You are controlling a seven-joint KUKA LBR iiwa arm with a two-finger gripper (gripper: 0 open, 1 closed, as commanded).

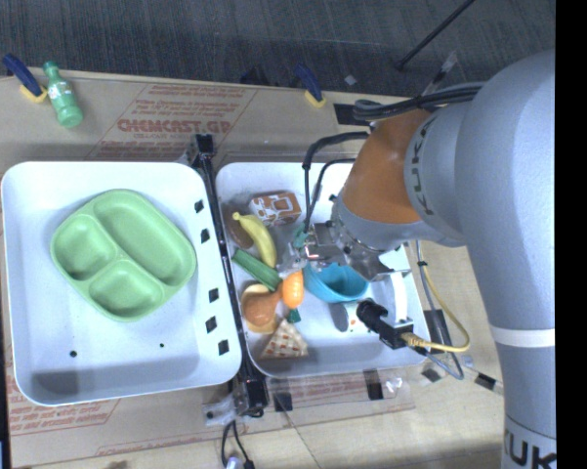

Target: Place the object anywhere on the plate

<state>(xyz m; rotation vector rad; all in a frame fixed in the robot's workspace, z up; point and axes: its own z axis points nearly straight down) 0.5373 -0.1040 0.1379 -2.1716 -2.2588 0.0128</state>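
Note:
A green three-compartment plate [124, 252] lies tilted in the left bin [39, 360], with nothing on it. The right bin [317, 355] holds a pile of toy food: a yellow banana [257, 235], a brown box [275, 206], a green cucumber [257, 268], an orange carrot [292, 289], a brown pear-like piece [260, 308], a pizza slice [286, 341] and a blue bowl [338, 283]. My gripper [310, 253] hangs low over the middle of this pile, just right of the banana and above the carrot. The wrist hides what is between the gripper's tips.
The big grey arm [488, 193] covers the right bin's right side. A black divider with clips [215, 262] runs between the bins. A green bottle [63, 98] and blue clamps [20, 74] sit at the bench's far edge. A yellow cable [440, 340] loops near the front right.

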